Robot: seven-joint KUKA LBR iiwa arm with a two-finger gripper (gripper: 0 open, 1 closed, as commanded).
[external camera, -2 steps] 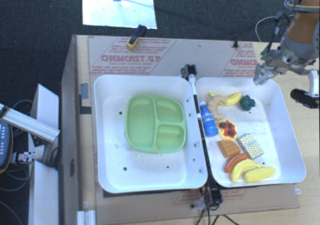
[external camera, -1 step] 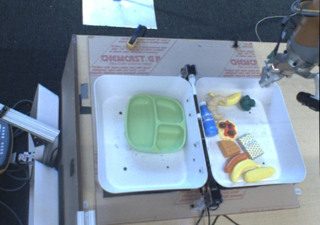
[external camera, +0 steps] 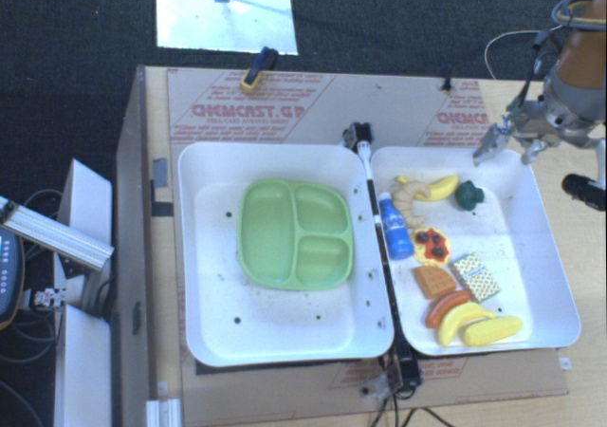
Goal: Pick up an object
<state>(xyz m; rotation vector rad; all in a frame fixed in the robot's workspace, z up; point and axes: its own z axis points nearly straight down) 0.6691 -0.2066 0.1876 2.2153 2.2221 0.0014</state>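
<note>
White right bin holds the toy food, candidate picks, including a green broccoli piece. Gripper hovers over its far rim, fingers spread, pinching nothing, apparently staged for descent.

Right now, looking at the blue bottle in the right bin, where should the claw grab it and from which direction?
Grip the blue bottle across its body, mid-length, coming straight down. It lies flat, its long axis along the bin's left wall, white cap toward the far end. The wall crowds one side, so the finger there has little room. The open claw hangs over the bin's far right corner.
</note>
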